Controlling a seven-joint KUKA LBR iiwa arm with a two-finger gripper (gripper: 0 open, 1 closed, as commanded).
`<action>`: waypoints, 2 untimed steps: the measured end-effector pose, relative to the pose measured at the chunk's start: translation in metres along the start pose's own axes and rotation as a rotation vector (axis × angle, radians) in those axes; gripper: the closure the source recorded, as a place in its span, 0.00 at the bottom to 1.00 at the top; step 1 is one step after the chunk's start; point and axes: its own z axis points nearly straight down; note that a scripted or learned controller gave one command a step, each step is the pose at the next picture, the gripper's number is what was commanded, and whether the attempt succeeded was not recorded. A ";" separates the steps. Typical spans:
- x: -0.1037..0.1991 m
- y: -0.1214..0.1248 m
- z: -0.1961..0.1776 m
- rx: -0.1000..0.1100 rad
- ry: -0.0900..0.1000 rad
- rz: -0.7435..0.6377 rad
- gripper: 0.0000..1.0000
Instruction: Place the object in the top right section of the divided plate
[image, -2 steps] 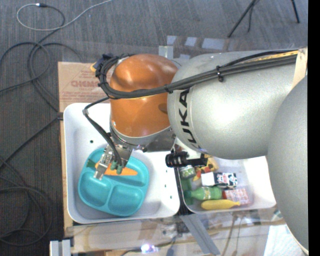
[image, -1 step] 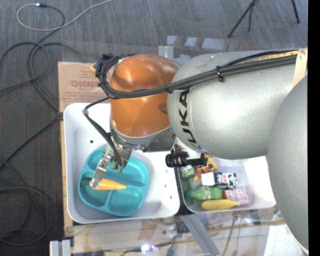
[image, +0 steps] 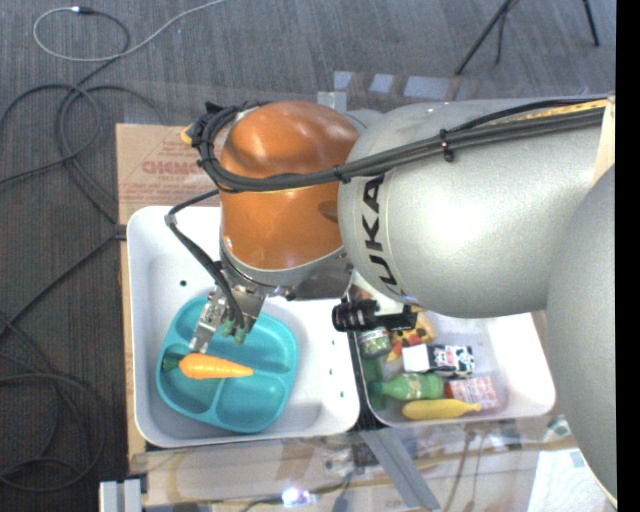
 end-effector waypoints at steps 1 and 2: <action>-0.054 -0.040 -0.072 0.000 -0.006 0.073 1.00; -0.001 -0.001 -0.020 0.001 -0.003 0.134 1.00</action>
